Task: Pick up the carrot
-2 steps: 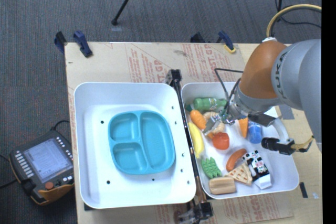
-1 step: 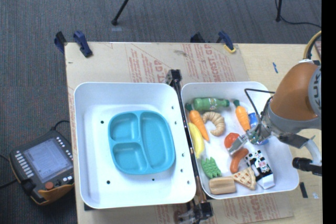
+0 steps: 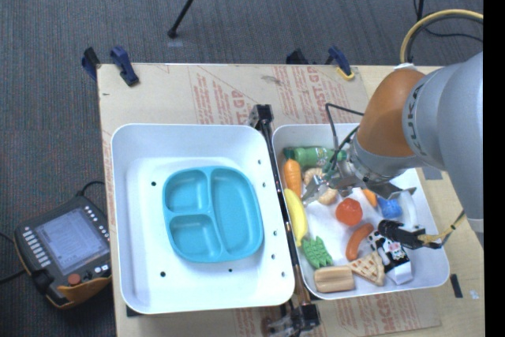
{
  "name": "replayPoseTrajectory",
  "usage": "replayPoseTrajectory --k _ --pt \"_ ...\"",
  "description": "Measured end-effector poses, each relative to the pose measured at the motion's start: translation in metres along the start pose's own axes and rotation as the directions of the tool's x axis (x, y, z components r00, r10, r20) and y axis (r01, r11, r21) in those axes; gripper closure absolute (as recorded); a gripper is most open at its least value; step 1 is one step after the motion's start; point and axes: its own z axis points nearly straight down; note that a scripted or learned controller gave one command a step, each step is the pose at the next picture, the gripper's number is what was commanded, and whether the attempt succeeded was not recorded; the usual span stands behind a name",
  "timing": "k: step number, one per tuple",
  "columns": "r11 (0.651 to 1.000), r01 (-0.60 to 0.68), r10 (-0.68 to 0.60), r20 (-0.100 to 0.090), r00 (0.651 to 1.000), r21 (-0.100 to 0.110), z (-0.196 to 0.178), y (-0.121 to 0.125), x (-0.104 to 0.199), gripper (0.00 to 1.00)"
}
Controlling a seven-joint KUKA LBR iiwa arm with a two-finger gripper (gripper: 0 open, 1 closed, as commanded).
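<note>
The carrot (image 3: 291, 176) is orange and lies lengthwise along the left wall of the right bin (image 3: 432, 226), its far end by a green item (image 3: 306, 155). My gripper (image 3: 319, 188) hangs low in that bin just right of the carrot, over a beige piece (image 3: 316, 174). Nothing shows the carrot being held. The arm's grey wrist and orange band (image 3: 388, 116) cover the bin's back right part.
A yellow banana (image 3: 296, 218), a green toy (image 3: 317, 252), a red tomato (image 3: 349, 211), a sausage (image 3: 359, 240), a bread piece (image 3: 333, 278), a blue item (image 3: 389, 207) and a carton (image 3: 394, 257) crowd the right bin. The left bin (image 3: 130, 170) holds a blue divided plate (image 3: 213, 214).
</note>
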Motion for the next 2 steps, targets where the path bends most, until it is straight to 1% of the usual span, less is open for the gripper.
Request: replayPoseTrajectory --k 1,2 --pt "0.994 0.112 -0.112 0.003 0.994 -0.002 -0.03 -0.003 -0.121 0.0" --pt "0.982 0.189 -0.189 0.001 0.982 -0.001 -0.004 0.051 -0.062 0.0"
